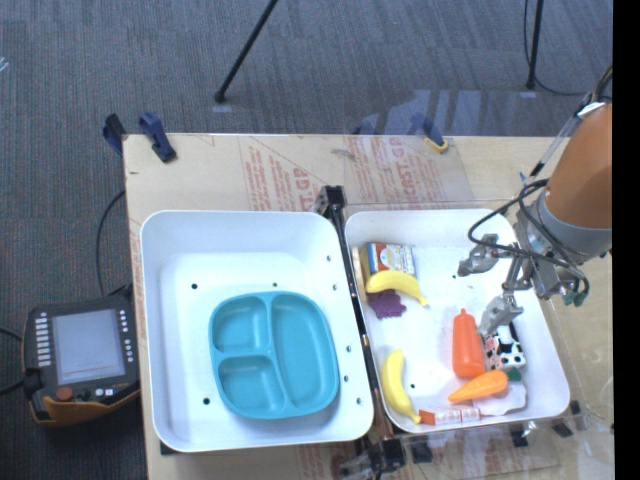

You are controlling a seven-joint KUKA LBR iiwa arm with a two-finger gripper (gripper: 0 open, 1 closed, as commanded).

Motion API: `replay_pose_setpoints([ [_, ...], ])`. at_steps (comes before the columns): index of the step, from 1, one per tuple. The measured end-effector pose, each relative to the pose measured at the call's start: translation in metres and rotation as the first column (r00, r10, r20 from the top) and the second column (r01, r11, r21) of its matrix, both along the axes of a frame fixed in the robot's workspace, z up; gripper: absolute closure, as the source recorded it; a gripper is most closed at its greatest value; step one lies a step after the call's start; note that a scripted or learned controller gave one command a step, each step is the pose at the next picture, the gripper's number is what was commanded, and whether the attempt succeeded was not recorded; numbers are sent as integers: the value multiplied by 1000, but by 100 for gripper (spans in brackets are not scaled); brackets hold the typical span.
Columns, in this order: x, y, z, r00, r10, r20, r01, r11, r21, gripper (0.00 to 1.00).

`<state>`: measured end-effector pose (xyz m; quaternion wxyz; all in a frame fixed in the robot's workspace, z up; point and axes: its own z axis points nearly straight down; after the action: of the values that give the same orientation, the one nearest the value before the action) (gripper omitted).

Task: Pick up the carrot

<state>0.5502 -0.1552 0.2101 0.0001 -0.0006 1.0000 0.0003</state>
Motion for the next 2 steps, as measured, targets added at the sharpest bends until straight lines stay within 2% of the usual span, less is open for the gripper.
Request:
replay_pose_setpoints([
  [1,-62,-21,-122,994,108,5,-108,994,0,0],
  [2,-61,-17,-113,993,115,4,-115,993,2,100],
])
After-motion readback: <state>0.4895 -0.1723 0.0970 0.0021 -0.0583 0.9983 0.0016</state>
